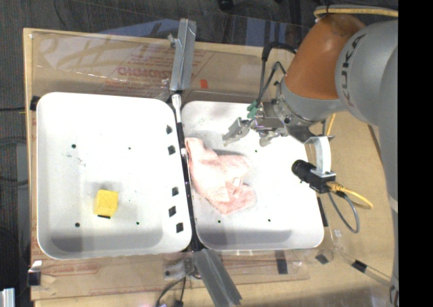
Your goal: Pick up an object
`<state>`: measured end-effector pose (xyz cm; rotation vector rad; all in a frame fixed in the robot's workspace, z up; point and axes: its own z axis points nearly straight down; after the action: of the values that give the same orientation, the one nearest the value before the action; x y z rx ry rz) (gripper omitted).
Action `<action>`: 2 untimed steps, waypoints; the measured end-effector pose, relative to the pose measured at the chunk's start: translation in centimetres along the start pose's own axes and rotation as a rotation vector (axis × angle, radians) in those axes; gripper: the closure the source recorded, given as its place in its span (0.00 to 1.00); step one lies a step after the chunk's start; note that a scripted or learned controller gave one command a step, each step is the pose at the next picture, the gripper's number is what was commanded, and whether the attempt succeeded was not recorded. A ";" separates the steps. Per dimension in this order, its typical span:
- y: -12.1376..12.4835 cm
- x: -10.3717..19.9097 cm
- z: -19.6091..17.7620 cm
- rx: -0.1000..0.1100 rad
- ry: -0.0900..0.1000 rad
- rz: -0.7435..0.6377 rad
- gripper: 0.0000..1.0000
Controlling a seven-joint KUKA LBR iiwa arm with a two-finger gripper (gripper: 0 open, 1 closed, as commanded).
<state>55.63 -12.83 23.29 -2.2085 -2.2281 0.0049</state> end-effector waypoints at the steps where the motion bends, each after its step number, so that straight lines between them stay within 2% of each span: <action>1: 1.9 0.6 11.7 0.000 -0.001 -0.098 0.00; 2: -0.6 0.3 13.9 -0.008 -0.002 -0.267 0.00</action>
<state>54.93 -12.48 9.41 -1.8968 -2.5074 -0.0029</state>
